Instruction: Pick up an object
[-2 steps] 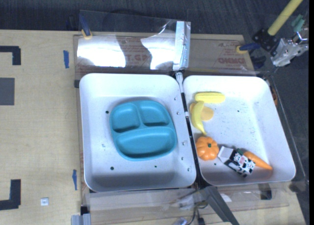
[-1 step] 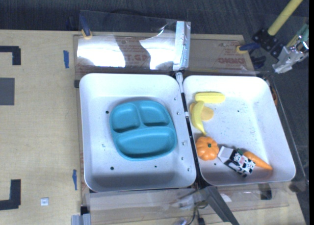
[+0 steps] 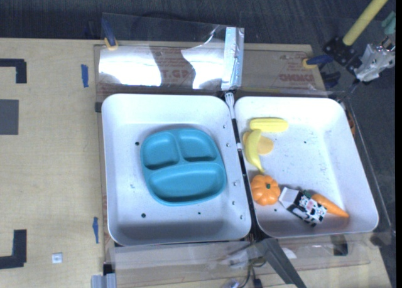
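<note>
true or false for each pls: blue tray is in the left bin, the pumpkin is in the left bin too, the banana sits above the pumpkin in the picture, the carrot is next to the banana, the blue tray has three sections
1. The blue divided tray lies in the left bin. True.
2. The small orange pumpkin lies in the left bin. False: it is in the right bin, near its left wall.
3. The banana lies above the pumpkin in the camera view. True.
4. The carrot lies beside the banana. False: it is near the right bin's lower edge, by a black and white toy.
5. The tray has three compartments. True.
</note>
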Robot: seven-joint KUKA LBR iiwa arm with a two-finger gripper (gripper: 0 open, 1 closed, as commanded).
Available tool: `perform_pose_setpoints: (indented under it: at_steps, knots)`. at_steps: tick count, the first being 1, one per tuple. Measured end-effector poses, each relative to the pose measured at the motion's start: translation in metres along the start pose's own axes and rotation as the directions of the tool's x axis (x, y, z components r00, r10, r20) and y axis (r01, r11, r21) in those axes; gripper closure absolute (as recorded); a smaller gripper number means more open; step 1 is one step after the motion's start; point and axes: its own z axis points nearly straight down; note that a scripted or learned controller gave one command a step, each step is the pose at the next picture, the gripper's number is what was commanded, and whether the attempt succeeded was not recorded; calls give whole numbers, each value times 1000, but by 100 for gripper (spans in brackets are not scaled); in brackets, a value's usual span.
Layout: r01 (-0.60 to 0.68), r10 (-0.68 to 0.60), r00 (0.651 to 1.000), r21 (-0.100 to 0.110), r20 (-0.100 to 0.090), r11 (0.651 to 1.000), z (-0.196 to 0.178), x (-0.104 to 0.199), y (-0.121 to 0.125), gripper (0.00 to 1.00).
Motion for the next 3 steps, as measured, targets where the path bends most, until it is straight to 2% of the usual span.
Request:
perform_pose_setpoints:
  at_steps: [1, 2, 3]
  knots:
    - [-105, 105, 994, 10, -3, 994, 48, 7, 24, 100]
    - [-135, 135, 991, 7, -3, 991, 71, 42, 60, 100]
    - [23, -23, 1000, -5, 2, 1000, -4, 8, 22, 100]
